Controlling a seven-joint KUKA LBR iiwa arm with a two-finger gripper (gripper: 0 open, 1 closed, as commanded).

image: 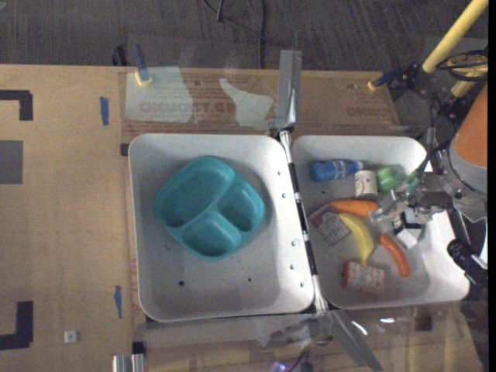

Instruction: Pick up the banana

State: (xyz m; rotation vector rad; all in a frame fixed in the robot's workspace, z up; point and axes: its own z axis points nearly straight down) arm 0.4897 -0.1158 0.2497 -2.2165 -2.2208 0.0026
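The yellow curved plastic banana lies in the right shallow white bin, near the middle of its floor, with one end pointing up to the left and the other end down to the right. I take this banana as the landmark for all other places.

Just above the banana, and touching or almost touching its upper end, lies an orange plastic carrot. Just left of the banana lies a small flat packet with a pink and grey print, tilted. Below the banana lies a small red and white packet. Right of the banana and a little lower lies a small orange-red sausage-shaped toy, near but apart from it. Further above the banana lies a blue plastic bottle on its side, and right of this bottle stand a small white cup and a green object whose shape is not clear.

The two-finger gripper is just right of the banana and a little above it, over the right end of the carrot. Its fingers look a little apart, and nothing is between them; the banana is not held. The grey arm with an orange band is further to the right of the banana.

Well to the left of the banana, in the left shallow white bin, lies a teal plastic plate with three compartments.
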